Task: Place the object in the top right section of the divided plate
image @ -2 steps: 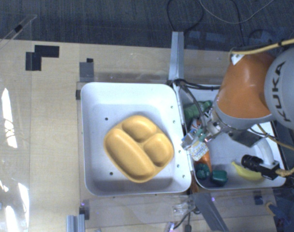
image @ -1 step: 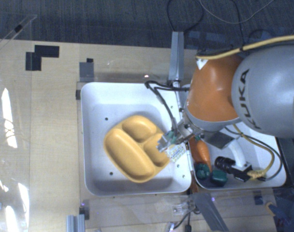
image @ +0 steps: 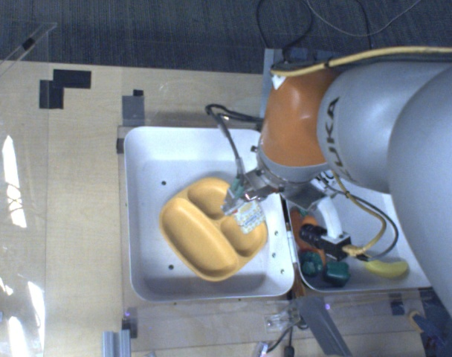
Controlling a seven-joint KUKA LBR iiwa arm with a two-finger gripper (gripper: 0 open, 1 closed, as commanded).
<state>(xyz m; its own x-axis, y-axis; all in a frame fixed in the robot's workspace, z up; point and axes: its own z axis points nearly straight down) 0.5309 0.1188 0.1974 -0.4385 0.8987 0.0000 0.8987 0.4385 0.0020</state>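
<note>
Wooden bench (image: 70,199) under two white bins (image: 140,222)

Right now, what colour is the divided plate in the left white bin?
Yellow; the divided plate shows best in the camera view.

Yellow divided plate (image: 204,233) in white left bin (image: 144,199). At 3 o'clock in right bin (image: 360,281): yellow banana (image: 386,268), dark green item (image: 324,270), orange bit (image: 308,220). Grey arm (image: 389,117), orange band (image: 296,117).
</note>
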